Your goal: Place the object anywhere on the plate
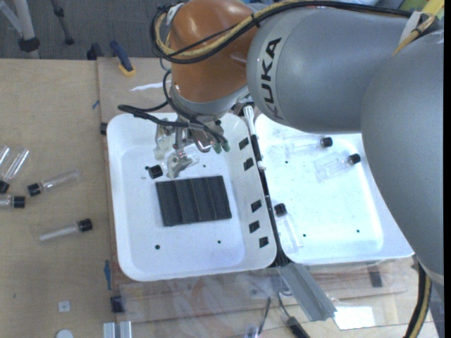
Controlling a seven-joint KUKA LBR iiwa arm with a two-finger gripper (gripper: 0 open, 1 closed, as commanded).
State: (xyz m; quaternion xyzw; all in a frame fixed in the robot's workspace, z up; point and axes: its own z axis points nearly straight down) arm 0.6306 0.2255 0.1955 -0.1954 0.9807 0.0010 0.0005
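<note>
A dark grey ribbed plate (195,200) lies flat in the middle of the left bin (134,245). My gripper (179,160) hangs just above the plate's far left corner, under the orange wrist band. A small black cap (153,170), seemingly the end of a clear vial, sits on the bin floor just left of the gripper and off the plate. The gripper's metal parts hide the rest of the vial, so I cannot make out whether it is held.
The right bin (366,238) holds clear vials with black caps (325,142) (352,159) (280,208). More vials (67,228) lie on the bench left of the bins. The big grey arm covers the upper right.
</note>
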